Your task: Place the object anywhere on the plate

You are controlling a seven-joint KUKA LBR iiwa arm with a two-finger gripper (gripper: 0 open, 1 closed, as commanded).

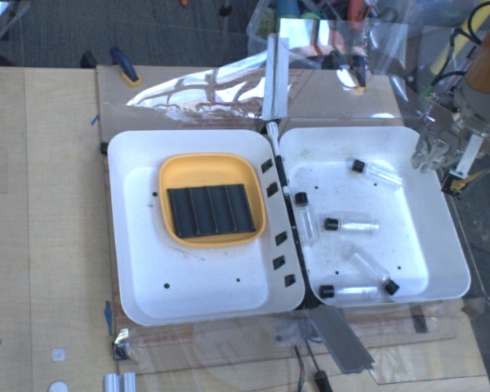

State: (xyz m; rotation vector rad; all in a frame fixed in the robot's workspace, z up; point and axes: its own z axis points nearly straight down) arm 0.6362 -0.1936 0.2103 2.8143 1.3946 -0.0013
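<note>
A yellow plate (pixel 209 170) lies in the left bin (pixel 139 284) and carries a dark ribbed block (pixel 211 211). Several clear tubes with black caps lie loose in the right bin (pixel 441 251): one at the back (pixel 377 172), one by the divider (pixel 305 216), one in the middle (pixel 353 226), and two near the front (pixel 349 290) (pixel 373 271). My gripper (pixel 443 155) hangs over the right bin's back right rim, to the right of the back tube and apart from it. Nothing shows in its grasp.
A row of black clips (pixel 278 219) runs along the divider between the bins. A crumpled clear plastic sheet (pixel 220 88) and an upright metal bracket (pixel 276 72) stand behind the bins. A box of coloured clutter (pixel 343 6) sits at the back right.
</note>
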